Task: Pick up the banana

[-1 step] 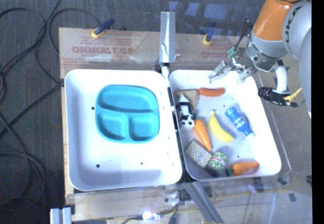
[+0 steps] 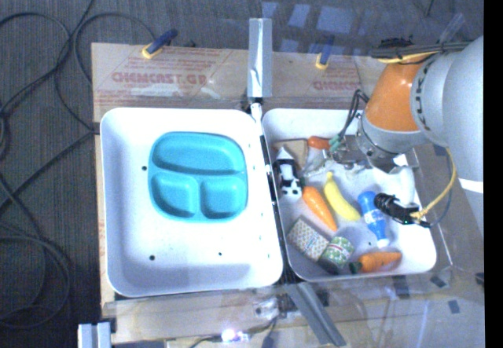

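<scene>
The yellow banana (image 2: 342, 199) lies in the right bin (image 2: 424, 260), near its middle, pointing up and to the left. An orange carrot (image 2: 320, 207) rests right along its left side and a blue bottle (image 2: 372, 217) lies to its right. My gripper (image 2: 339, 156) hangs below the orange wrist band (image 2: 395, 100), low over the back of the right bin. It sits just above the banana's upper tip, and I cannot make out contact with it.
A black-and-white toy (image 2: 288, 178), a checkered block (image 2: 306, 238), a green cup (image 2: 339, 250), a second carrot (image 2: 380, 261) and a small orange item (image 2: 318, 142) crowd the right bin. The left bin (image 2: 126, 260) holds a blue divided tray (image 2: 199, 174).
</scene>
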### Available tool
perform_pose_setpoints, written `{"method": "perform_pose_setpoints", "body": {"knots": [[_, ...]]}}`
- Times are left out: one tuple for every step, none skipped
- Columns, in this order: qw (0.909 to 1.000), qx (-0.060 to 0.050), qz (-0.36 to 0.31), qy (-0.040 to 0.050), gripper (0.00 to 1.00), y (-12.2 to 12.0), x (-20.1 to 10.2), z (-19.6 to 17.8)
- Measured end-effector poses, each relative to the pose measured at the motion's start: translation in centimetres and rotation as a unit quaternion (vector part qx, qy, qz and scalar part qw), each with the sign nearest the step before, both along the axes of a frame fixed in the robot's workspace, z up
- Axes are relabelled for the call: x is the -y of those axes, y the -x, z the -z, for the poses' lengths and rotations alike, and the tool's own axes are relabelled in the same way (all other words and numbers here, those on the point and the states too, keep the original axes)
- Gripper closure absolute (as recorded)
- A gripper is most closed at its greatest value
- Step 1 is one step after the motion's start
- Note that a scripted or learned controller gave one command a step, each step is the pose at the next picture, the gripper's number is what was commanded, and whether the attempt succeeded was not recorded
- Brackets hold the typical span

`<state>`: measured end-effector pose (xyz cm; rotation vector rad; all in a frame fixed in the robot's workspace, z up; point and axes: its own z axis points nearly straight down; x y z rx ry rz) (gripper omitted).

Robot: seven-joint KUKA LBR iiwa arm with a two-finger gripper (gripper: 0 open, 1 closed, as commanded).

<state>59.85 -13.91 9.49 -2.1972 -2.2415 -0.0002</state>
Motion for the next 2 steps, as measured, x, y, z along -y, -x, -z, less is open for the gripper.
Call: {"method": "perform_pose_setpoints", "body": {"knots": [[1.0000, -0.001, -0.002, -0.0013, 1.00, -0.1, -0.1, -0.7], [0.9776, 0.001, -0.211, 0.0007, 1.00, -1.3, -5.1, -11.5]]}}
